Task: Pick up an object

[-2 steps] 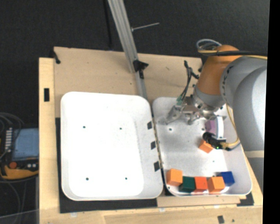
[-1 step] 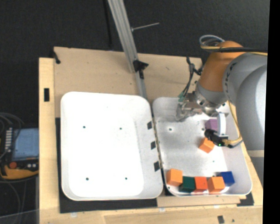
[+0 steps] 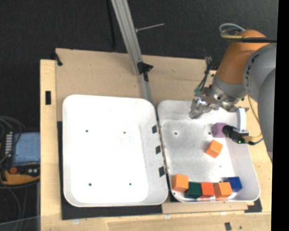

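Hovering over the right bin's (image 3: pixel 165 137) far edge, the gripper (image 3: pixel 197 109) carries nothing we can see; how wide it stands, we cannot tell. Nearest targets: purple object (image 3: pixel 218 129) by the right wall, lone orange block (image 3: pixel 213 148) mid-bin. We'd take the lone block, since the near-edge row of orange, green and blue blocks (image 3: pixel 207 188) sits touching, leaving little room.

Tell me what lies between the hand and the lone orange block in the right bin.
In the camera view, bare white bin floor lies between the hand and the lone orange block. The purple object sits just right of that line.
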`<state>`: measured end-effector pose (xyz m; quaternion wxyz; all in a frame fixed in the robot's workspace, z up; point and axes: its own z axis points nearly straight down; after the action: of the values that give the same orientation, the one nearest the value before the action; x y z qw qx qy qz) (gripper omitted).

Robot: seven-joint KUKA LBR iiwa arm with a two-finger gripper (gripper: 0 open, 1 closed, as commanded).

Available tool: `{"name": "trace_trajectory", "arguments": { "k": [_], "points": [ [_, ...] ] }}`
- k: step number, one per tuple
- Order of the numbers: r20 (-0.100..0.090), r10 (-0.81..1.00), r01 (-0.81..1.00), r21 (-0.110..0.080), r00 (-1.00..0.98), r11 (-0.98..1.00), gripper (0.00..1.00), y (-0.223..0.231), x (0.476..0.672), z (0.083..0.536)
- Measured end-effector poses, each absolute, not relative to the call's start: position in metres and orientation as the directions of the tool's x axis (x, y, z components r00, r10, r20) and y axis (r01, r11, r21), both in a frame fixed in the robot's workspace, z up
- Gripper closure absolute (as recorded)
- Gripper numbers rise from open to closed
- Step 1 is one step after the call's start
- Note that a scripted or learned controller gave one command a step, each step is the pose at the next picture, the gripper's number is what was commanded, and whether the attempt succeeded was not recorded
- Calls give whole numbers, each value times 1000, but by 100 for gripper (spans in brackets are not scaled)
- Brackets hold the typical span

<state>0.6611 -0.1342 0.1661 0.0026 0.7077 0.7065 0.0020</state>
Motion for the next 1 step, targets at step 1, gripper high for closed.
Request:
{"name": "trace_trajectory", "arguments": {
  "k": [1],
  "points": [
    [-1,1000,1000,8,-3,3,100,-128,669,225]
  ]
}}
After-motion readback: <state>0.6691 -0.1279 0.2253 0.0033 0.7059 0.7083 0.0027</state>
